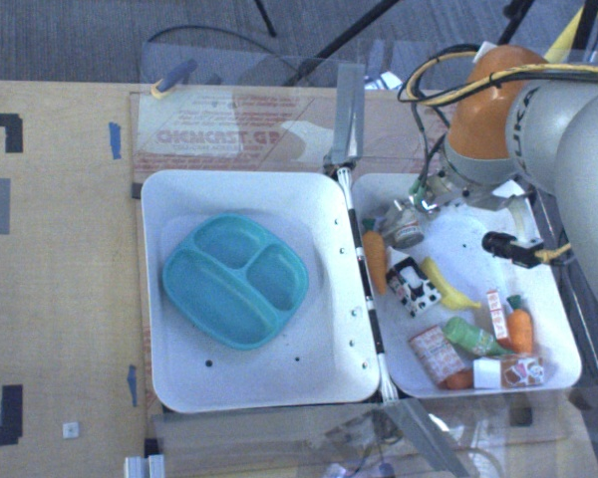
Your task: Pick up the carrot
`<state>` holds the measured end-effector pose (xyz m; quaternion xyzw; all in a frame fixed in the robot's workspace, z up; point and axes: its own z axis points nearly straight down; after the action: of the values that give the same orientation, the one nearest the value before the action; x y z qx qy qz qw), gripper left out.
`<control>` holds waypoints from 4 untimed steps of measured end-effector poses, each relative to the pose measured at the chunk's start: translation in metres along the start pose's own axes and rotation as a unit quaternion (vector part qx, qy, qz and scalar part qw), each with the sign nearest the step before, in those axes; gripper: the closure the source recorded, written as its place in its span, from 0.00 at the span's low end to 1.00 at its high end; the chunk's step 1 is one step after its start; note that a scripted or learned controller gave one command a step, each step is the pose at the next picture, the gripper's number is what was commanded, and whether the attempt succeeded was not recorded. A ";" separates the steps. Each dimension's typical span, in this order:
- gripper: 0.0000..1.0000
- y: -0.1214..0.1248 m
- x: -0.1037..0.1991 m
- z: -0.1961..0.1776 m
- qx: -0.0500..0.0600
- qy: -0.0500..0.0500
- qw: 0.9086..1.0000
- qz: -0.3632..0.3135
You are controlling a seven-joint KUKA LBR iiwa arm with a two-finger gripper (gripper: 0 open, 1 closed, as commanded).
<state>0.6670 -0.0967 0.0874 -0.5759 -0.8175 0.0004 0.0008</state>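
Observation:
An orange carrot (520, 331) with a green top lies at the right side of the right bin (458, 237). A second long orange piece (376, 258), also carrot-like, lies against that bin's left wall. My gripper (407, 225) hangs low over the bin's upper left part, just right of the long orange piece's upper end and far from the green-topped carrot. I see nothing held in it.
A black-and-white toy (412, 285) and a yellow banana (448, 288) lie just below the gripper. Small packets and a green item (468, 336) crowd the bin's lower right. The left bin (169, 366) holds a teal divided plate (235, 280).

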 end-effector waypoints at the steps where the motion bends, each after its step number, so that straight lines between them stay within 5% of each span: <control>1: 0.00 0.000 -0.002 0.002 -0.002 -0.001 0.966 0.259; 2: 0.00 -0.075 0.011 0.001 -0.002 0.000 0.980 0.199; 3: 0.00 -0.050 0.019 0.001 0.007 0.001 0.940 0.341; 4: 0.00 0.001 0.004 0.002 0.000 0.000 0.944 0.330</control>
<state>0.6669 -0.0920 0.0856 -0.8135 -0.5815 0.0009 0.0006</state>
